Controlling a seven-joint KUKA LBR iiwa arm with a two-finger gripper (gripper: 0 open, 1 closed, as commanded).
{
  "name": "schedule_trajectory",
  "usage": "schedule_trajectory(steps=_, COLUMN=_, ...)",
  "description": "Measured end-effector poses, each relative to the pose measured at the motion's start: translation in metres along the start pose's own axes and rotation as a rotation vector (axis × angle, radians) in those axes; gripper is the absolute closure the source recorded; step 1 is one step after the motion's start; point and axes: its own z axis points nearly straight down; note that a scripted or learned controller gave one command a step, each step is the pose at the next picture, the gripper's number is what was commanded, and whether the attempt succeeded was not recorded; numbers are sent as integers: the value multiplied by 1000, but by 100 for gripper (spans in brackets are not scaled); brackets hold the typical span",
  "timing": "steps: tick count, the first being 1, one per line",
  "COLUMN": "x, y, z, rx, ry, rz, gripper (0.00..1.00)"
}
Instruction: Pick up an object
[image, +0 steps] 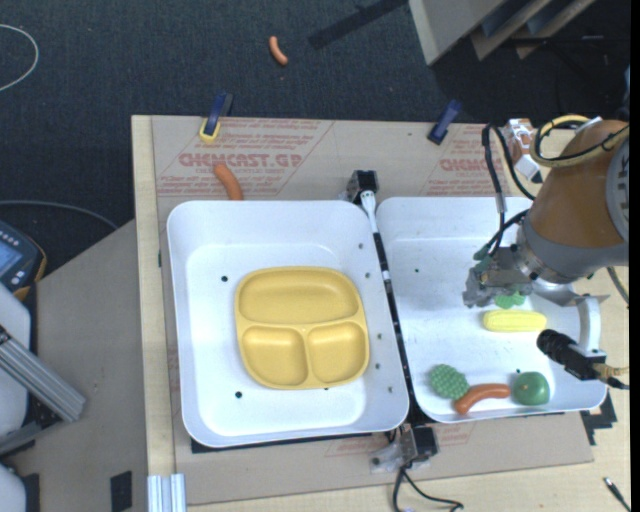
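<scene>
Low in the right bin (430, 240), gripper (492, 290) just above a yellow corn cob (514, 321), touching a small green piece (513, 300). Cannot tell how it stands, open or closed. Near the front rim: green broccoli (449, 380), orange sausage (482, 397), green ball (531, 388).

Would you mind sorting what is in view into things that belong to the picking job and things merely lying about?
Belonging to the job:
gripper
yellow corn
small green piece by the gripper
green bumpy toy
orange sausage
green ball
right bin

Lying about:
yellow divided tray
left bin
orange piece on the cardboard
orange piece on the floor
</scene>
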Motion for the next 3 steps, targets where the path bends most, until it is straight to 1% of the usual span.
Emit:
schedule_trajectory(steps=1, x=-8, y=-4, z=-58, rx=-2, ry=-1, rz=-1, gripper=100)
schedule_trajectory(steps=2, x=-8, y=-3, z=-70, rx=2, ry=1, rz=-2, gripper=100)
schedule_trajectory(steps=3, x=49, y=13, z=-63, rx=3, ry=3, rz=-7, gripper=100)
